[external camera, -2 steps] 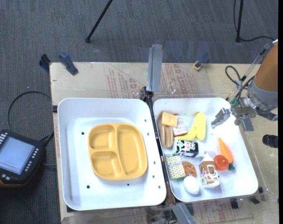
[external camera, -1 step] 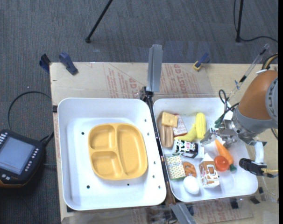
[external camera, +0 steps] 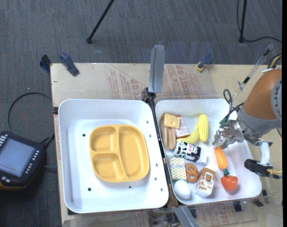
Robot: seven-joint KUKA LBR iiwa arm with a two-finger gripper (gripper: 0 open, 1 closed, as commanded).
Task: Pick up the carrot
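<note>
The carrot (external camera: 221,158) is a short orange piece lying lengthwise in the right bin (external camera: 254,186), toward its right side. My gripper (external camera: 224,139) hangs just above the carrot's far end, at the tip of the grey arm with the orange band (external camera: 260,96) that comes in from the right. The metal gripper head hides the point where it meets the carrot, so I cannot see whether anything is held. The carrot still appears to rest on the bin floor.
A red pepper (external camera: 229,182) lies just in front of the carrot. Left of it are a corn cob (external camera: 203,126), banana (external camera: 194,136), toast (external camera: 171,120), cow-print carton (external camera: 187,150), pretzel (external camera: 191,172), egg (external camera: 182,189) and small box (external camera: 206,182). The left bin (external camera: 72,126) holds a yellow divided plate (external camera: 119,152).
</note>
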